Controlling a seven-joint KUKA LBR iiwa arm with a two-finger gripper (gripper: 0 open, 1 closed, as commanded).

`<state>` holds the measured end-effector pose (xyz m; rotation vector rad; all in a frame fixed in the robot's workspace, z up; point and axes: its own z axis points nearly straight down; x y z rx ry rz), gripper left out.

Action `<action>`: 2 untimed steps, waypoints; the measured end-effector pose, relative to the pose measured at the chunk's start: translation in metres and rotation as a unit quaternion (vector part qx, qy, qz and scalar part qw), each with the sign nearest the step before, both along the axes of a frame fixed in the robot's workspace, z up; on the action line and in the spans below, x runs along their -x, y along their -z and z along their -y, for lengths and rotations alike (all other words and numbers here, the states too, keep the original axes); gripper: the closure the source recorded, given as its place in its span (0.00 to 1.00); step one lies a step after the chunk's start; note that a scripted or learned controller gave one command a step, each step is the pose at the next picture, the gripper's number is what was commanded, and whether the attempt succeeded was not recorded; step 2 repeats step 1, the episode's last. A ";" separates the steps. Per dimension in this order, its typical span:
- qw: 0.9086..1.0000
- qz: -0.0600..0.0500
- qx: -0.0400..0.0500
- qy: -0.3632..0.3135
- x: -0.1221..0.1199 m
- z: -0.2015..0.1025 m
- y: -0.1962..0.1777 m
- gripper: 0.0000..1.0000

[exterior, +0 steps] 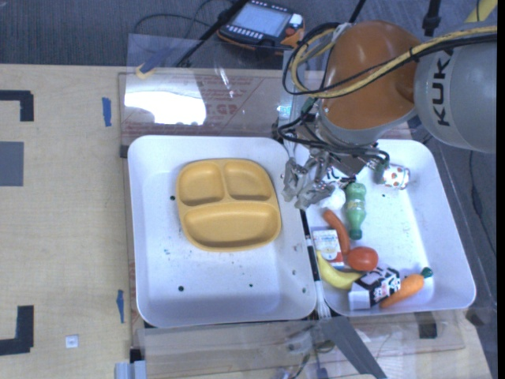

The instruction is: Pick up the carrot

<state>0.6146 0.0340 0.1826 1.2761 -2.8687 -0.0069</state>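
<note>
Carrot (404, 288) at near edge of right bin (450, 235), tilted, touching black-and-white carton (374, 284); tomato (362, 257) and banana (334, 272) just beside. Gripper (304, 186) over divide between bins, well apart from carrot; pincer state impossible to tell. Yellow tray (229, 204) in left bin (154, 235).

Arm (371, 77) low, wrist angled down-left

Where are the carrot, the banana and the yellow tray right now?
carrot (404, 287), camera view, middle of its orange body.
banana (334, 275), camera view, middle of its curve.
yellow tray (229, 226), camera view, floor of its large front compartment.
</note>
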 end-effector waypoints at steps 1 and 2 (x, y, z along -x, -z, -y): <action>1.000 0.004 -0.001 -0.001 -0.030 -0.018 0.000 1.00; 1.000 0.004 -0.001 -0.001 -0.030 -0.018 0.000 1.00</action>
